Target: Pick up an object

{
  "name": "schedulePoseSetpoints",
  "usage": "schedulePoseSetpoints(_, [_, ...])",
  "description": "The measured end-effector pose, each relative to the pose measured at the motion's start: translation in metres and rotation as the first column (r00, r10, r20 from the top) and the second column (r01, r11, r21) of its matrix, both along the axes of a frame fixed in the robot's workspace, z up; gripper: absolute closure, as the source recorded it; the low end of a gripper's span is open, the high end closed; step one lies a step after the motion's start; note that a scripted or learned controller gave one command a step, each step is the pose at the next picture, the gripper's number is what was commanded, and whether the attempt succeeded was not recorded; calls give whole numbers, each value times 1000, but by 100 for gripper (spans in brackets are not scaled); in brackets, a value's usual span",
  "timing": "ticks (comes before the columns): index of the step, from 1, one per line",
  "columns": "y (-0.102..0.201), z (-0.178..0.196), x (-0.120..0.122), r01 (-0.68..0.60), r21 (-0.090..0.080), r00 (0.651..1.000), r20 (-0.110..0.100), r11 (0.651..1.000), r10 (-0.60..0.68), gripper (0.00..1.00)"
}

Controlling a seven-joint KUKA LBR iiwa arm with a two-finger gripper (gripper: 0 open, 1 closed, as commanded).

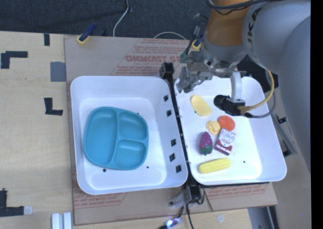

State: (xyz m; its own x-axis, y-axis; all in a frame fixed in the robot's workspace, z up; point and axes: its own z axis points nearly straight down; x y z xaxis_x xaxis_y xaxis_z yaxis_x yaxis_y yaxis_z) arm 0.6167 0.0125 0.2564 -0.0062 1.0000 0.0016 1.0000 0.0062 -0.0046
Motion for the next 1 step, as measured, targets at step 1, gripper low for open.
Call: schedulePoseSetpoints(1, [50, -3, -4, 0, -1, 1000, 0, 1000, 0, 100])
